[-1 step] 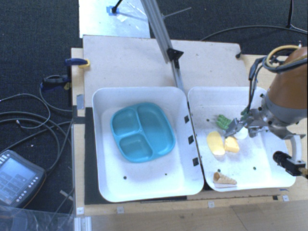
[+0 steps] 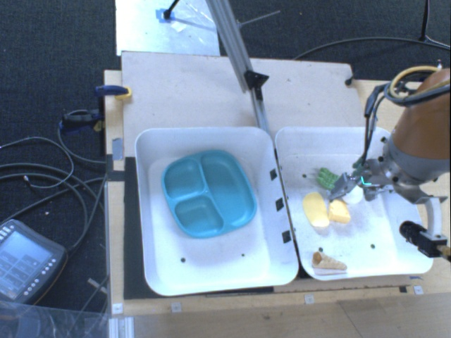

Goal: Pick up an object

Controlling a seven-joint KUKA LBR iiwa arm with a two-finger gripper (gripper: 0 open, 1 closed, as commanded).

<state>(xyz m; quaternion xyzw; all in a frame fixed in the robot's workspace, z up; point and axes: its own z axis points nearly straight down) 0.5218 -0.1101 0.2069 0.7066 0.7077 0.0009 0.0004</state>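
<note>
So the arm is hanging over the right-hand bin, reaching in from the right, and its claw is down low near the middle of that bin. Honestly I can't tell from here whether the claw is spread or closed, it's too small and dark against the white.

Stuff around it: a little green object sits just to the claw's left, touching or nearly touching it, can't say which. Right below the claw there's a yellow oval piece, and tight against that one's right side a smaller yellow-orange chunk, which lies pretty much directly under the claw. Further down, near the bin's front edge, there's a tan cone-shaped thing lying on its side, well apart from the claw.

Way off to the claw's left, the other bin has a blue divided plate with three compartments sitting in the middle of it.

Both bins sit side by side on the pale surface. Off the surface, far to the left and lower down, a teach pendant sits on the dark carpet with cables looping around it.
</note>
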